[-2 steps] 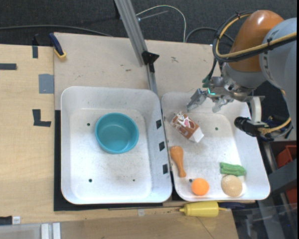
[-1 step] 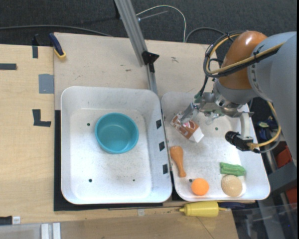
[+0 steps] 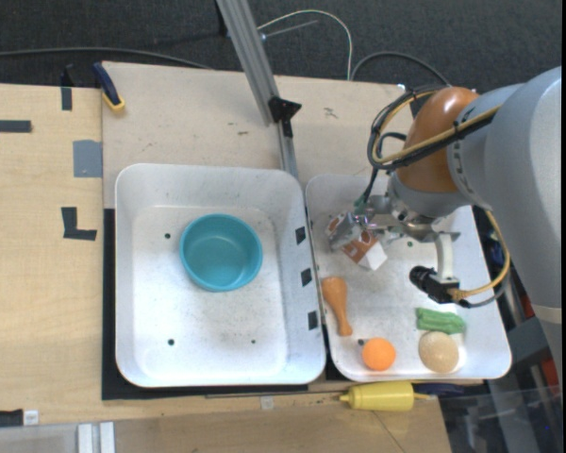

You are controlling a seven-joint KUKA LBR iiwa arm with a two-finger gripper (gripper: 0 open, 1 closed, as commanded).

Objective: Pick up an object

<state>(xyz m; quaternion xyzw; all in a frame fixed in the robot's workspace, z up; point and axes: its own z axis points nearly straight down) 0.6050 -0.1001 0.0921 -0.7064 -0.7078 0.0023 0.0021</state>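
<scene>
We hang our gripper (image 3: 363, 237) low near the right bin's (image 3: 486, 361) top edge to grab the wrapper (image 3: 361, 246), grip unclear.

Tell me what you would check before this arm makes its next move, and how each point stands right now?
1. Gripper is over the right bin: ok.
2. Something to grab lies under it: ok, a small brown and white object sits at the fingertips.
3. Object is between the fingers: cannot tell; the wrist hides the contact.
4. Neighbours are apart from the target: ok; the toy drumstick, orange ball, green piece and beige ball lie nearer the front.
5. Left bin is out of the way: ok, its teal bowl is far from the arm.
</scene>
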